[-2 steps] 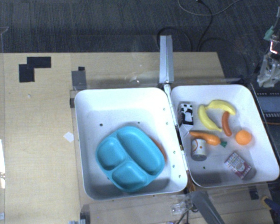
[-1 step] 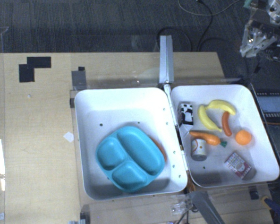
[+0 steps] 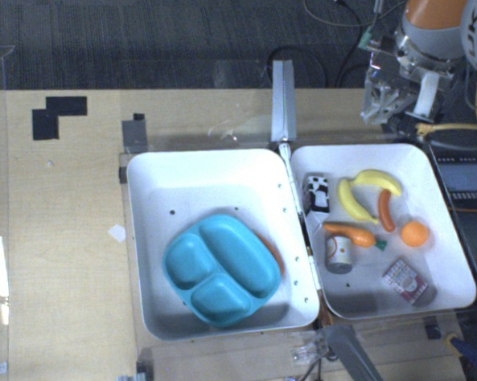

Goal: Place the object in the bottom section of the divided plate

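- The arm (image 3: 441,4) comes in at the top right corner, its orange band above the grey wrist.
- The gripper (image 3: 386,104) hangs over the bench just beyond the far rim of the right bin (image 3: 455,237), above the bin's far corner. Whether the claw is wide or narrow cannot be told; nothing shows held in it.
- The divided plate (image 3: 221,267) is blue and lies flat in the left bin (image 3: 152,231), nearer that bin's front. It has three sections, and all three look bare.
- A thin orange-brown edge (image 3: 273,252) peeks out from behind the plate on the side facing the right bin; what it is cannot be told.
- The right bin holds the loose things, all apart from the plate:
- a small black-and-white box (image 3: 317,193) near the wall shared with the left bin;
- two bananas (image 3: 366,190) beside the box, toward the bin's middle, one touching the other;
- an orange sausage-shaped piece (image 3: 385,210) just beside the bananas;
- an orange (image 3: 415,234) next to that piece, toward the outer wall;
- a carrot (image 3: 350,233) lying in front of the bananas, resting against a small can (image 3: 337,254);
- a flat packet (image 3: 405,278) near the bin's front corner, away from the plate.
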`<state>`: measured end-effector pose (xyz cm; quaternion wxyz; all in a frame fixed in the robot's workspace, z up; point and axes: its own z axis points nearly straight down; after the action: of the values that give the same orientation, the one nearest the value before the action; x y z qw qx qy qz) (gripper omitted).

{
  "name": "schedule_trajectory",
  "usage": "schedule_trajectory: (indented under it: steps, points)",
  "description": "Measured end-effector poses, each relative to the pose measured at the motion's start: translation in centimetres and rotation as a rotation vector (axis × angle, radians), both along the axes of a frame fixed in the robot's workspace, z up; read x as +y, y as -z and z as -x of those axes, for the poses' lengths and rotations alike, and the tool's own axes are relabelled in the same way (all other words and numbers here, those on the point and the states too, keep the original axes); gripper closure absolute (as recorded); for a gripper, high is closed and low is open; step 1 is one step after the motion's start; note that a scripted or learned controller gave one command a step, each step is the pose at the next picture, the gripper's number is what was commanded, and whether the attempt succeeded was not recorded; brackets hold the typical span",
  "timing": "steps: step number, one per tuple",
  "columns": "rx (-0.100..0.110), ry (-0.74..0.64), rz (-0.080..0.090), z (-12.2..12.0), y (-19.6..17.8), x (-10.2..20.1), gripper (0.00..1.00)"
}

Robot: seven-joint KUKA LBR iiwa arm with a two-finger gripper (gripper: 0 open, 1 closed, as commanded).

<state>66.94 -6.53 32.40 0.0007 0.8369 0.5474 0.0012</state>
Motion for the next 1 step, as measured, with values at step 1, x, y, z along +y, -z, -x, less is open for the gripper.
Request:
schedule_trajectory:
  steps: [1]
  points:
    - [0.001, 0.348, -0.002, 1.98, 13.09, 7.81, 1.0]
